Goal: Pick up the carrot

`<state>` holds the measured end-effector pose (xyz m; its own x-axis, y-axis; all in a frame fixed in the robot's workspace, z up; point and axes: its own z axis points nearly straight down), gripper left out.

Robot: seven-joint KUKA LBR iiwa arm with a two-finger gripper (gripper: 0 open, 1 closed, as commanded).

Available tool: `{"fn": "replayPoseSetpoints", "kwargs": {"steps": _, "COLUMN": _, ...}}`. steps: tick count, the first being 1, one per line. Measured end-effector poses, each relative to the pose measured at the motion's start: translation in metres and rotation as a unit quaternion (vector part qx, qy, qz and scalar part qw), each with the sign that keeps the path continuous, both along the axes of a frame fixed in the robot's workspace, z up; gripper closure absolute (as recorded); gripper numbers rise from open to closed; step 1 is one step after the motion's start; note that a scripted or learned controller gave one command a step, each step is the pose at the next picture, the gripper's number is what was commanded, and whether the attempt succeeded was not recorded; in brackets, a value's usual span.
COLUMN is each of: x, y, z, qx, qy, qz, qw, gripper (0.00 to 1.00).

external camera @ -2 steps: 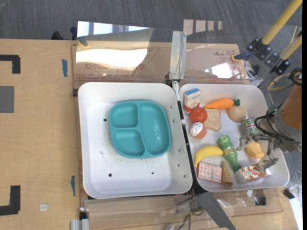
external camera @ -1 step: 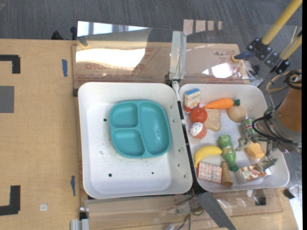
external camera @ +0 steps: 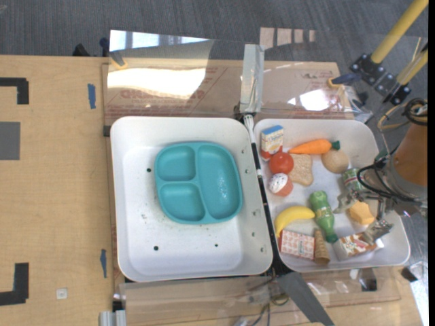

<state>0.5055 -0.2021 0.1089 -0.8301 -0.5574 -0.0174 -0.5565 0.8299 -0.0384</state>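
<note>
Carrot (external camera: 310,146) flat in right bin (external camera: 393,253), apart from gripper (external camera: 363,212); fingers' state unclear.

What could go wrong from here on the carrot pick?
1. The gripper sits low in the right bin by a yellow block, well away from the carrot, so it may close on the wrong item.
2. The carrot lies close to the tomato, toast slice and potato; fingers could nudge those.

orange carrot (external camera: 310,147) with a green top, teal divided plate (external camera: 198,182), white bins (external camera: 129,182), yellow banana (external camera: 293,216)
</note>
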Motion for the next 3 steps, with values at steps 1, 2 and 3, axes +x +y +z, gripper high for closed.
{"fn": "replayPoseSetpoints", "kwargs": {"steps": 1, "x": -0.004, "y": 0.003, "z": 0.0, "qx": -0.0028, "qy": -0.003, "qz": -0.019, "qw": 0.9998, "gripper": 0.0}}
{"fn": "replayPoseSetpoints", "kwargs": {"steps": 2, "x": 0.001, "y": 0.005, "z": 0.0, "qx": -0.0017, "qy": 0.001, "qz": 0.03, "qw": 0.9995, "gripper": 0.0}}
{"fn": "replayPoseSetpoints", "kwargs": {"steps": 3, "x": 0.01, "y": 0.003, "z": 0.0, "qx": -0.0004, "qy": 0.005, "qz": 0.002, "qw": 1.0, "gripper": 0.0}}
